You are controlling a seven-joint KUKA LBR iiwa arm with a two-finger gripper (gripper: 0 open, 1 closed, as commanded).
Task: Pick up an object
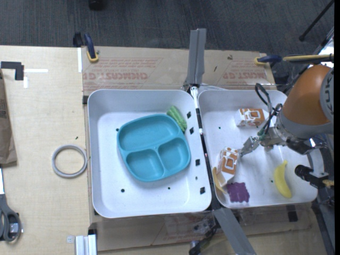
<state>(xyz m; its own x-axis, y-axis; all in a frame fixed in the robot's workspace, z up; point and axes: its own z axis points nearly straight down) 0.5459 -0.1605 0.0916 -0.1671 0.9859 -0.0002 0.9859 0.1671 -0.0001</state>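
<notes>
My gripper (248, 147) hangs low over the right bin (223, 102), reaching in from the right below the arm's orange band. Its tip is just right of a white and orange carton (229, 162) that lies tilted near the bin's left wall; I cannot tell whether they touch. A second white and orange carton (251, 117) sits toward the back. A yellow banana (281, 180) lies at the front right and a purple object (238, 193) at the front left. Something yellow (217, 177) pokes out beside the nearer carton.
The left bin (101, 195) holds a blue divided plate (153, 147) with a green object (177, 118) at its back right corner. On the bench to the left lie a tape ring (69, 160), scissors (8, 224) and a brown bag (5, 126).
</notes>
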